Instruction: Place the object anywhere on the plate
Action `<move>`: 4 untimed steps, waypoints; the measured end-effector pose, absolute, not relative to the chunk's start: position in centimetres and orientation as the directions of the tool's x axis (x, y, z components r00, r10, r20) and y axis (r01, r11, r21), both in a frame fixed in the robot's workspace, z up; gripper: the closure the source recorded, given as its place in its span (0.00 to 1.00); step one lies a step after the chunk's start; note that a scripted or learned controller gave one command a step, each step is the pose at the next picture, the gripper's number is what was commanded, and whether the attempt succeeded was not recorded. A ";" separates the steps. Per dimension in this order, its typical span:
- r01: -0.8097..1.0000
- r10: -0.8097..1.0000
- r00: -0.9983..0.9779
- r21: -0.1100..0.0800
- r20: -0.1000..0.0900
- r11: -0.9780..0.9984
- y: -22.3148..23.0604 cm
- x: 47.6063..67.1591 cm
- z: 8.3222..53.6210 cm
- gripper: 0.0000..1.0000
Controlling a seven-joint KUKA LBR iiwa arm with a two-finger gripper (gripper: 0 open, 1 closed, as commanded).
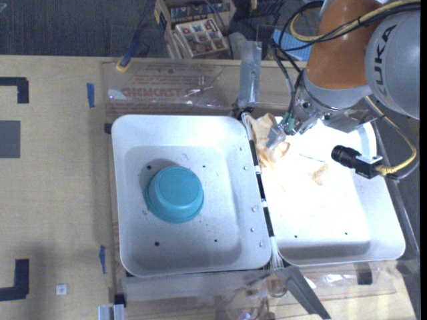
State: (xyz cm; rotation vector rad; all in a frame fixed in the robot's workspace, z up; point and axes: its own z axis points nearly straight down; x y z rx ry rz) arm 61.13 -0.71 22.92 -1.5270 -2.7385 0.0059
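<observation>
The gripper [287,128] of a grey KUKA arm [393,52] hangs over the right-hand bin [347,245] at about its eleven o'clock corner. Glare off the white floor washes out the tip, so whether it is open or shut, or has hold of anything, cannot be told. The object [272,145], a crumpled tan piece, lies in that same corner against the wall between the two bins, just beside the gripper at its seven o'clock; contact between them cannot be made out. A smaller tan scrap [319,173] rests on the bin floor near the object, at its four o'clock and apart from it. A black cylinder [349,157] with a yellow cable juts in from the arm's side, at three o'clock from the scrap. The plate [175,193] — a round blue dish — sits well apart in the left-hand bin [133,135], a little toward nine o'clock of that bin's centre, with nothing on it. The arm's orange band [340,49] bulks above the gripper at one o'clock, black cables looping around it. Beyond the bins at twelve o'clock, a clear plastic sheet [167,89] with red lettering lies on the wooden bench [53,199], a metal post [250,72] rises at the seam between the bins, and a strip of blue tape [90,95] marks the bench at the left bin's eleven o'clock.
</observation>
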 end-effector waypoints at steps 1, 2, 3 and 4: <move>0.582 0.582 -0.813 -0.004 0.005 0.813 3.7 59.8 21.7 1.00; 0.225 0.225 -0.974 -0.001 0.006 0.974 7.6 57.0 21.2 1.00; 0.004 0.004 -1.000 -0.001 0.005 1.000 11.9 55.4 21.7 1.00; 0.004 0.004 -1.000 0.000 0.005 1.000 12.0 55.4 21.7 0.00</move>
